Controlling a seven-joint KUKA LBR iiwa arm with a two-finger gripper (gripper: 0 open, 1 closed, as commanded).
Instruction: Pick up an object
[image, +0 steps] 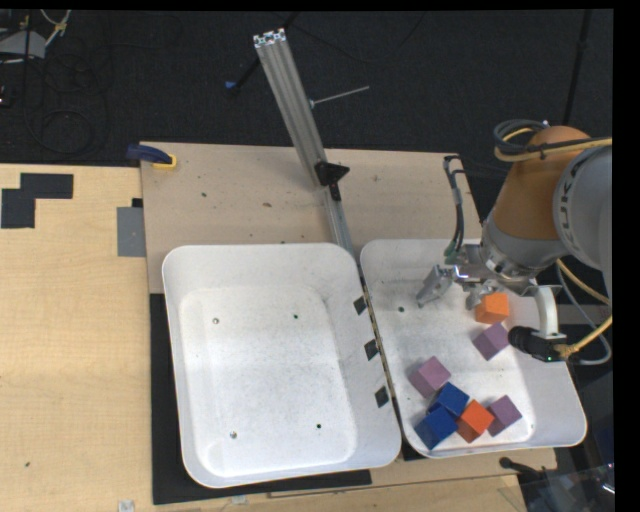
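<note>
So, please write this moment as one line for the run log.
gripper: over right bin, nothing seen held | nearest: orange cube | other blocks: bin's near end | left bin: untouched

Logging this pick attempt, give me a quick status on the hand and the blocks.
Hand low over right bin, nothing seen held. Orange block just beside it. Other blocks clustered at bin's near end.

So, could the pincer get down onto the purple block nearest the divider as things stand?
Probably yes. That purple block lies with open bin floor above it and to its left; the pincer hangs further up the right bin. A blue block crowds its lower right side.
</note>
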